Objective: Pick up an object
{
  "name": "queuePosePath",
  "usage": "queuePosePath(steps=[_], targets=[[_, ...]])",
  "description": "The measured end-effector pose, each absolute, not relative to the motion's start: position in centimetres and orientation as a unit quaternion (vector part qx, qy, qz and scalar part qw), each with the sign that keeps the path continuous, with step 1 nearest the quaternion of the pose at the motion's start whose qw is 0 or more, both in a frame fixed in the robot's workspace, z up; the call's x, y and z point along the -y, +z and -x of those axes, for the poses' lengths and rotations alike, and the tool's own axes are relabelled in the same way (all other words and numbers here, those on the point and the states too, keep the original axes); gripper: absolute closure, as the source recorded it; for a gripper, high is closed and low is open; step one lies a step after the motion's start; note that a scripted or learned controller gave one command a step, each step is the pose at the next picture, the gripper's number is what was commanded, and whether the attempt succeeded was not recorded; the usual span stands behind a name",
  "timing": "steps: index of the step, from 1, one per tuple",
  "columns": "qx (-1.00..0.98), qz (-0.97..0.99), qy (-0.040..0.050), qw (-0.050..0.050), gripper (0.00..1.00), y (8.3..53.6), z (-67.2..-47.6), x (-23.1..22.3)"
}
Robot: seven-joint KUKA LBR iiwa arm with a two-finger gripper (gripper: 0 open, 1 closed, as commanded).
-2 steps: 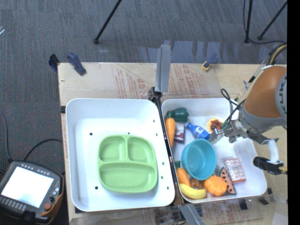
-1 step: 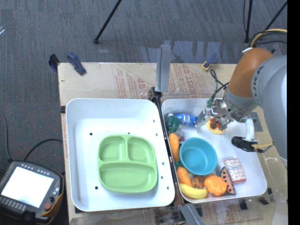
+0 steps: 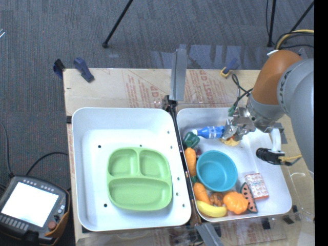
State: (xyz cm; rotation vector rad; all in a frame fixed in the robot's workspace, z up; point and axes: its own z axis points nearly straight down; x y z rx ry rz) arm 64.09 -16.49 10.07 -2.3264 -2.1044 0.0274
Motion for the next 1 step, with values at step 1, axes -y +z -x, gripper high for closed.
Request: queuePosePath(steps=[1], targets=[[0.609, 0.793, -0.0023, -0.002, 1.00, 19.70, -64.62, 13.56]])
